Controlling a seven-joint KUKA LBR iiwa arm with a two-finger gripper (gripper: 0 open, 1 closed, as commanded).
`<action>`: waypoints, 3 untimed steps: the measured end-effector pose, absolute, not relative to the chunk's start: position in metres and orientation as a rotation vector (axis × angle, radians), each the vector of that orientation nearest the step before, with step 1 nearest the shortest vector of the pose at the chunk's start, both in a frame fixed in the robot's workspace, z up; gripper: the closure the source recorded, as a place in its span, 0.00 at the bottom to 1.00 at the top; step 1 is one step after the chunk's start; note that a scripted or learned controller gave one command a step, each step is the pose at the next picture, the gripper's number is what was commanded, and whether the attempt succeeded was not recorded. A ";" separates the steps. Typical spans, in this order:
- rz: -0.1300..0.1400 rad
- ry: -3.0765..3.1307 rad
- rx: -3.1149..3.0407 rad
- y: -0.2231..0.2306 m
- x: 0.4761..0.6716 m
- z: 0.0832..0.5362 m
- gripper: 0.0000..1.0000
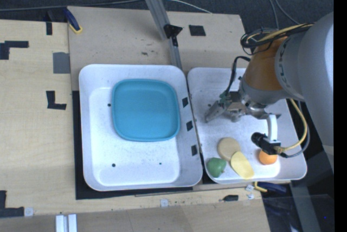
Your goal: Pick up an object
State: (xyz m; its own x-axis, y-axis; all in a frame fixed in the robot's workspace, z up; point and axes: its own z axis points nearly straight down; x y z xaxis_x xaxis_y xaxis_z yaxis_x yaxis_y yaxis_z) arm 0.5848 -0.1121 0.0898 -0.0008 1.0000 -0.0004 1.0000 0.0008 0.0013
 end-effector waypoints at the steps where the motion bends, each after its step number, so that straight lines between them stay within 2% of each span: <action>1: 0.001 2.220 2.219 -0.113 0.585 0.100 1.00; 3: 0.002 2.221 2.219 -0.107 0.586 0.221 1.00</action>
